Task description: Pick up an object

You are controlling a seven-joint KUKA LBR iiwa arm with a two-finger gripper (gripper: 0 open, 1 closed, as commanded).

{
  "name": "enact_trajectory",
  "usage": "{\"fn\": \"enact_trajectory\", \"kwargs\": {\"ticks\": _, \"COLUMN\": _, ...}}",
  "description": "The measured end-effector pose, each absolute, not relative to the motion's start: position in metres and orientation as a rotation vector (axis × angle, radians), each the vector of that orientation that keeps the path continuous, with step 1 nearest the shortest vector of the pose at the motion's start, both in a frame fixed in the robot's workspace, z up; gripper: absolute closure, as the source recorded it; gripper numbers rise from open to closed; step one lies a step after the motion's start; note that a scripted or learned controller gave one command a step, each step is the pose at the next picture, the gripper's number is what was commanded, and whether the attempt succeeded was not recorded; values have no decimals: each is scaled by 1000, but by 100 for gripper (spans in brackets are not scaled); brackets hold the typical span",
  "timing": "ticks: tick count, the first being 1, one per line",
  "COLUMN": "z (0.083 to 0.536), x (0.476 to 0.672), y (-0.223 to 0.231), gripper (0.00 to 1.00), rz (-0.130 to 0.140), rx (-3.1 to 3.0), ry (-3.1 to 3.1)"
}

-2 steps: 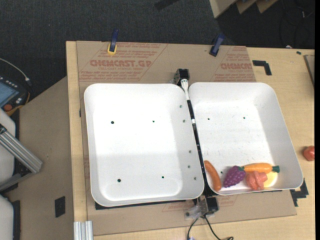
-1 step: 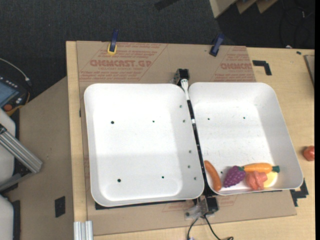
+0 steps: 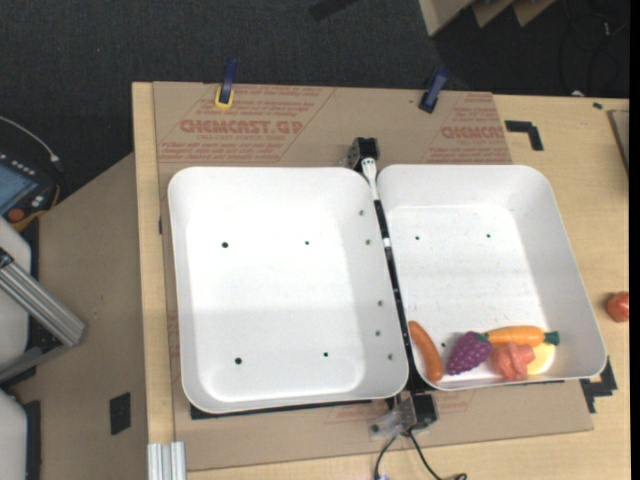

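dark carpet surrounds a wooden bench [image 3: 90, 298] topped with a brown cardboard sheet [image 3: 300, 118] printed with red lettering. two clamps, one with a yellow tip [image 3: 226, 86] and one blue [image 3: 434, 90], pin the sheet's far edge. two shallow white bins sit side by side on the sheet, their inner rims touching along a dark strip. the left bin [image 3: 190, 268] shows four small dark dots on its floor. the right bin [image 3: 560, 258] holds a cluster of toy food pushed into its near edge: an orange sausage-shaped piece [image 3: 425, 351] lying against the inner wall, a bunch of purple grapes [image 3: 468, 352] just beside it, a carrot [image 3: 520, 336] with a green tip lying across the top of the group, a red piece [image 3: 510, 362] under the carrot, and a pale yellow piece [image 3: 541, 360] touching the red one. a small red-orange thing [image 3: 618, 307] lies on the cardboard outside the right bin, near the frame's edge. the arm's tool cannot be judged as released or clenched from this picture.
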State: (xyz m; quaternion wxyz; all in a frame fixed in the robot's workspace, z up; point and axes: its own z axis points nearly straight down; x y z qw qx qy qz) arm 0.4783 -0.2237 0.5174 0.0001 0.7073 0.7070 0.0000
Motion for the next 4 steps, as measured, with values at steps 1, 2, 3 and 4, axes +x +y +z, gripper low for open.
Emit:
{"fn": "enact_trajectory", "kwargs": {"ticks": 1, "z": 522, "x": 480, "y": -224, "gripper": 100, "rz": 1, "rx": 2217, "ry": 2219}}
{"fn": "enact_trajectory", "kwargs": {"ticks": 2, "z": 517, "x": 480, "y": -224, "gripper": 100, "rz": -1, "rx": 2220, "ry": 2221}}
{"fn": "enact_trajectory", "kwargs": {"ticks": 3, "z": 497, "x": 495, "y": -223, "gripper": 100, "rz": -2, "rx": 2221, "ry": 2225}}
{"fn": "enact_trajectory", "kwargs": {"ticks": 4, "z": 495, "x": 479, "y": -223, "gripper": 100, "rz": -1, "rx": 2222, "ry": 2222}}
